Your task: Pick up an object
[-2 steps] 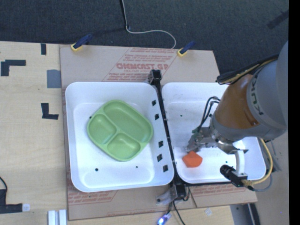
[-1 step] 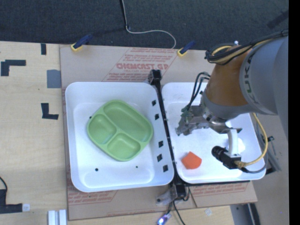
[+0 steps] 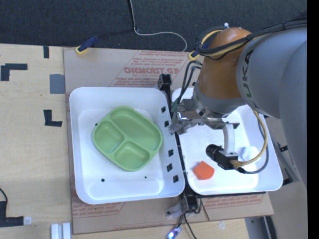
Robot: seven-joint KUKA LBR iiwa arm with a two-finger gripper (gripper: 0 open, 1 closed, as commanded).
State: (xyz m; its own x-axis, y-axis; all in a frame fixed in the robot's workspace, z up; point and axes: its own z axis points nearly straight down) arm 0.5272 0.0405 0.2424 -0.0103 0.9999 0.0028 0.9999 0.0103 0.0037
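So the bench [image 3: 30, 148] is light wood with some black marks on it. A cardboard sheet [image 3: 144, 68] lies flat on top, and the two white bins, left bin [image 3: 82, 133] and right bin [image 3: 269, 178], sit side by side on that.

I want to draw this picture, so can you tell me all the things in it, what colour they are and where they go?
Bins: two, white, side by side on the bench.
Divided plate: one, green, lying in the left bin.
Small block: one, orange, near the front of the right bin.
Cardboard sheet: one, brown with red print, under the bins.
Cable: one, thin and pale, on the dark floor behind the bench.
Clip: one, yellow and blue, at the cardboard's back left corner.
Robot arm: one, grey with an orange band, over the right bin.
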